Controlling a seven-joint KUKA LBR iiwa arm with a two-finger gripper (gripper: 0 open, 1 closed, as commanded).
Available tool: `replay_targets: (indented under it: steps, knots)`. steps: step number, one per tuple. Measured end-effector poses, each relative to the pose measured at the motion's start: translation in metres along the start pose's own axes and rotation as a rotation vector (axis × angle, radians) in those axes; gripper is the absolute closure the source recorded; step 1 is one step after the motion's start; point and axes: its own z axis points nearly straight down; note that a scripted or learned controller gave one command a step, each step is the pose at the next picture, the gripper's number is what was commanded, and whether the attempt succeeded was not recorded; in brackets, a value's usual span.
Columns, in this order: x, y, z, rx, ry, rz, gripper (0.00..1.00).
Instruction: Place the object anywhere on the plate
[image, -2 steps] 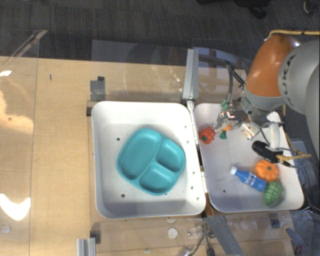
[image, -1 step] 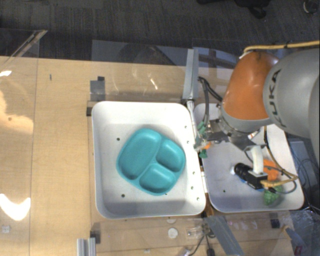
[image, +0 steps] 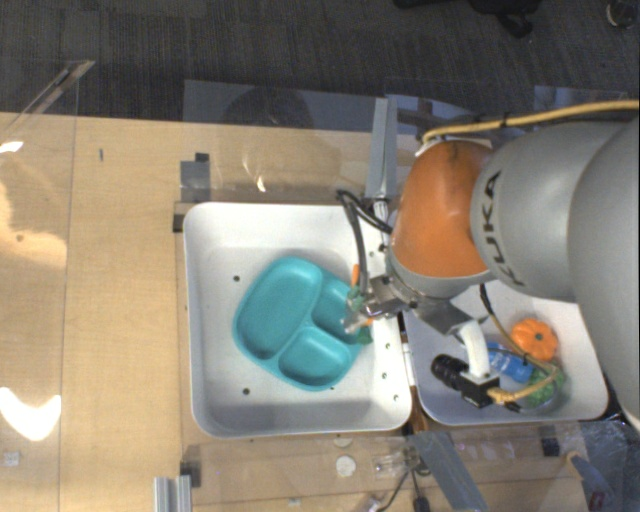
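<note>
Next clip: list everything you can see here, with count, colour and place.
Shallow white bins: 2, white, side by side on the bench.
Teal divided plastic plate: 1, teal, left bin, right of centre.
Round orange object: 1, orange, right bin.
Blue object: 1, blue, right bin, beside the orange one.
Wooden bench: 1, tan, under the bins.
Grey arm with orange band: 1, reaching in from the right.
Gripper: 1, at the plate's right edge.

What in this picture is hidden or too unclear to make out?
1. Camera view: whether the end effector, at the teal plate's right edge, carries anything; too small and cluttered.
2. Most of the right bin; the arm covers it.
3. What the blue item beside the orange object is; too small.
</note>
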Motion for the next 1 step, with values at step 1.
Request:
replay_targets:
  steps: [1]
  knots:
    - [-0.0004, 0.0, -0.0001, 0.0, 0.0, 0.001, 0.0]
